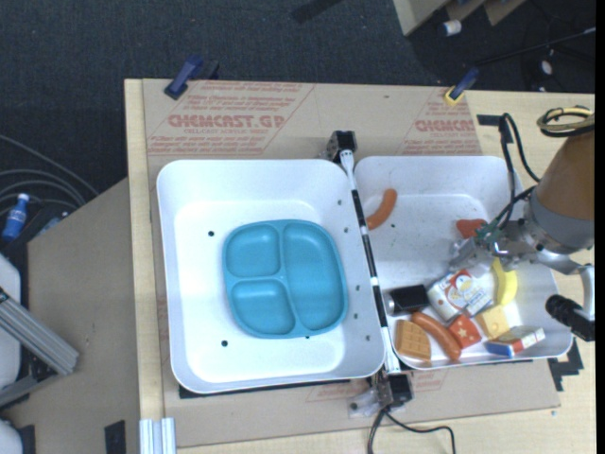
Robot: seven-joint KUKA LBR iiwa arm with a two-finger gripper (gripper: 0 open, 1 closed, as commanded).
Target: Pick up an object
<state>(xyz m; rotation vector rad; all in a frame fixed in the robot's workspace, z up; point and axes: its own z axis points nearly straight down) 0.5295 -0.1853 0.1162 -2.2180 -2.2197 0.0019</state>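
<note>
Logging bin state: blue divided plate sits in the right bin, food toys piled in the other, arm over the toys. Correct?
Not quite. The camera view shows the blue divided plate in the left bin, not the right. The food toys are piled in the right bin, with the gripper over them.

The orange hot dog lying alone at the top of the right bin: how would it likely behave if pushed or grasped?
The hot dog looks rounded and curved, so a push would probably roll or pivot it. It looks smooth, perhaps slippery between fingers. Lying apart from the pile, on the bare floor of the right bin, it should move freely.
</note>
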